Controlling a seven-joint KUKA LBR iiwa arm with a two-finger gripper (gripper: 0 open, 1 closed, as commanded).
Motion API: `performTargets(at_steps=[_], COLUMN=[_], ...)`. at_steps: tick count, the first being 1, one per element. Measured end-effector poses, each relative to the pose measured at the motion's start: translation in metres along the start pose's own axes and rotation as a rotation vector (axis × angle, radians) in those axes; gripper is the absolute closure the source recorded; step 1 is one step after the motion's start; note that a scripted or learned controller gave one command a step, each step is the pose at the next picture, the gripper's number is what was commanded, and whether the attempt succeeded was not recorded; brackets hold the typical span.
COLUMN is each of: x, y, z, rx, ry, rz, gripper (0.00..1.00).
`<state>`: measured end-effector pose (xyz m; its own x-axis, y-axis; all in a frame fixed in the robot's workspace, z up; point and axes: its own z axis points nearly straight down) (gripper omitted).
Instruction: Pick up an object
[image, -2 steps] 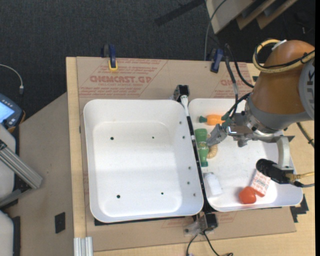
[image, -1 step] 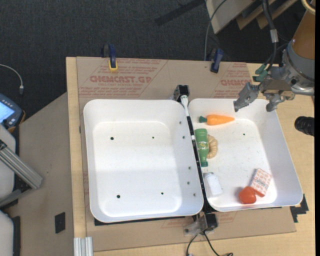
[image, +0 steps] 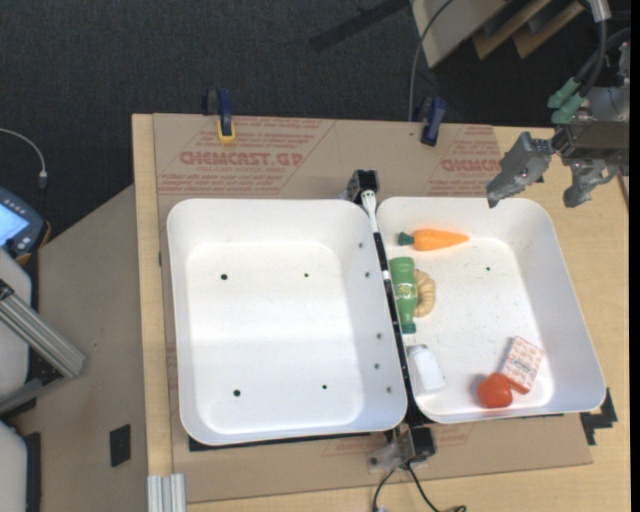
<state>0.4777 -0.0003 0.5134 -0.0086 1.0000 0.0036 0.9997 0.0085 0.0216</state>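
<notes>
Gripper (image: 545, 178) up at far right corner of right bin (image: 560, 250), above the rim, two fingers spread wide apart, nothing between them.

Candidates all in right bin: carrot (image: 440, 239) near the far wall; green bottle (image: 403, 292) lying along the left wall, touching a tan curled piece (image: 427, 293); white bottle (image: 427, 369) just nearer along the same wall; red ball (image: 495, 391) touching a small pink-and-white box (image: 523, 363) at near right. Left bin (image: 200, 300) beside it, dotted with four dark holes.

Judged: approach stage, no target settled. Carrot looks the best pick: closest to gripper, lying apart from its neighbours, room on both sides. Best done by descending straight, fingers straddling its narrow width at mid-body, not the tapered tip. Bottles against the wall leave little room for a finger; ball likely to roll.

Writing: red print on cardboard (image: 260, 150) under the bins, roughly "CHEMCAST GP", repeated at right, partly cut off. Box print too small to read.
</notes>
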Motion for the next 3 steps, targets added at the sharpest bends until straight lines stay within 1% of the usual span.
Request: performTargets(at_steps=[1, 2, 3], x=[0.095, 0.149, 0.222], y=[0.003, 0.002, 0.003], z=[-0.023, -0.002, -0.021], rx=[0.015, 0.027, 0.018], ry=[-0.001, -0.004, 0.000], rz=[-0.003, 0.002, 0.000], gripper=[0.00, 0.00, 0.00])
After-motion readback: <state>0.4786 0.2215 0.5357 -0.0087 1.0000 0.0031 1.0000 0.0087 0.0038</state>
